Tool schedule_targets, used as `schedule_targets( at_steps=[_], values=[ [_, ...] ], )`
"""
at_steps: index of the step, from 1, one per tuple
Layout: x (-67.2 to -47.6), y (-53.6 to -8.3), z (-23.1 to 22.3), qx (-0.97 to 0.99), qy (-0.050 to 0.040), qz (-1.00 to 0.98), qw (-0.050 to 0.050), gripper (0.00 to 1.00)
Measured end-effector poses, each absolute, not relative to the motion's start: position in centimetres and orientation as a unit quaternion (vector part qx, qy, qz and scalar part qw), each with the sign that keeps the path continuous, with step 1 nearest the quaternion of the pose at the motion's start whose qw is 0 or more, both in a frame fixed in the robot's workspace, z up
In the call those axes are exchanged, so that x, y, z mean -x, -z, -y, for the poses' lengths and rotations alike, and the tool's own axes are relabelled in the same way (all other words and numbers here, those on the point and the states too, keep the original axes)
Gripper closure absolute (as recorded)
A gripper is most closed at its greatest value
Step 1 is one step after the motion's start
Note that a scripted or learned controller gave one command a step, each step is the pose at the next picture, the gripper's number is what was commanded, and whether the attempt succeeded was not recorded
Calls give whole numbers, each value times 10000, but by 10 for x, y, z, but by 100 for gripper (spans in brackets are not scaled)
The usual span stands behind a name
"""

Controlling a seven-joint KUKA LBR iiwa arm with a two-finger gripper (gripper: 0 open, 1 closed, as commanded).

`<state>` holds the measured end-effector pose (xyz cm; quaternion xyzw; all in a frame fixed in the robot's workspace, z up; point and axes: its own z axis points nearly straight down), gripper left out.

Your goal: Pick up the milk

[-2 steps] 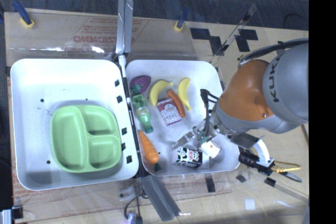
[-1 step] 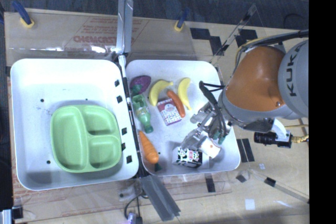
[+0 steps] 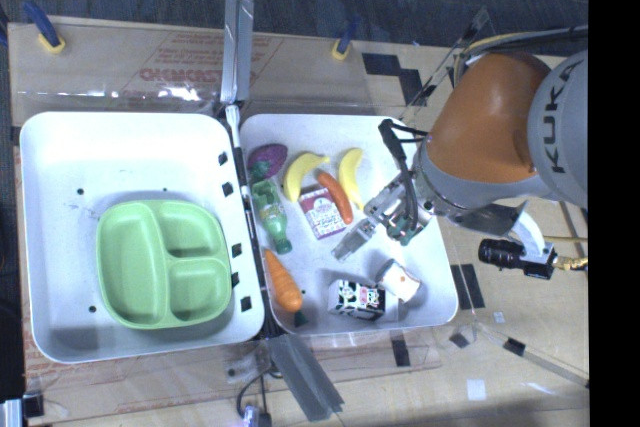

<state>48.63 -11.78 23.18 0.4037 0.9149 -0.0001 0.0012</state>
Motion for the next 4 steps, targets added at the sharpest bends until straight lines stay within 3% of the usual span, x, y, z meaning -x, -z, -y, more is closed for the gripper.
schedule_targets(
  at_steps=[1,2,3,4],
  values=[
    [-487,-242,118,-4023,3,-9155,22,100],
    [-487,-242,118,-4021,4,-9156,23,0],
    [-476,-108,128,-2589,-1,-9659,-25,0],
    [-540,-197,85,-2480,1,-9688,10,0]
  ],
)
